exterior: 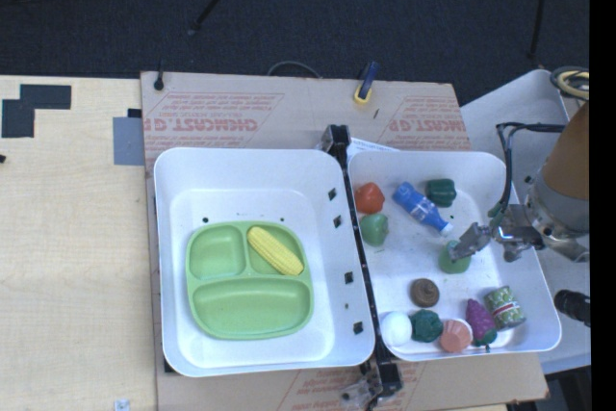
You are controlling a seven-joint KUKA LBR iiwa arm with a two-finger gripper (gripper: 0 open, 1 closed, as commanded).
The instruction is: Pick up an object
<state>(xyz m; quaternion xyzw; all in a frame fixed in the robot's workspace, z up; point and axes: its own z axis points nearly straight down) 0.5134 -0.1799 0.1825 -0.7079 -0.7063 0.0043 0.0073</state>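
My gripper (pixel 486 248) hangs low over the right side of the right bin (pixel 525 342), open, with nothing between its fingers. Its left finger (pixel 469 243) reaches down to a small green object (pixel 453 262) and touches or overlaps its top edge. Other objects lie in this bin: a red tomato-like ball (pixel 369 198), a green pepper (pixel 373 229), a blue bottle (pixel 421 206), a dark green piece (pixel 441 192), a brown disc (pixel 423 292), a white ball (pixel 397 328), a teal lump (pixel 426 325), an orange-pink ball (pixel 455 335), a purple piece (pixel 479 321) and a green can (pixel 504 307).
The left bin (pixel 173 207) bears a light green divided plate (pixel 245 303) with a yellow corn cob (pixel 275 250) on it. A black divider (pixel 348 245) runs between the bins. The arm's orange band (pixel 576 159) shows at the right edge.
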